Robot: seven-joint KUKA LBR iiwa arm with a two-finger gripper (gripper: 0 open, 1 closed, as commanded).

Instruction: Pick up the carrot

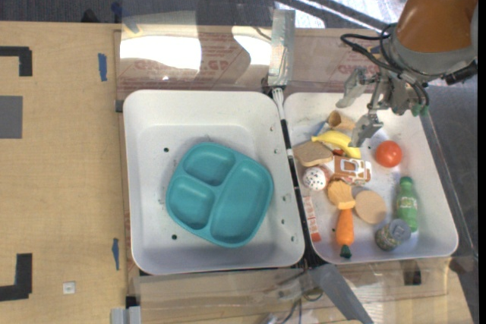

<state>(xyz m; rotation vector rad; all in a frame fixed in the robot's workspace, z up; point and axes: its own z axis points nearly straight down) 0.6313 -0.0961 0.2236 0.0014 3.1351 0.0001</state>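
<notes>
Pincer (pixel 364 129), fingers spread and gripping nothing, hovers over the banana (pixel 336 140). Well below it toward the bin's near edge lies the carrot (pixel 345 228), untouched; reach, grasp and lift all remain.

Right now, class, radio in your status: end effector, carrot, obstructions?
End effector above right bin's far end, over banana. Carrot at bin's near edge, untouched. Round slices crowd its top.
</notes>
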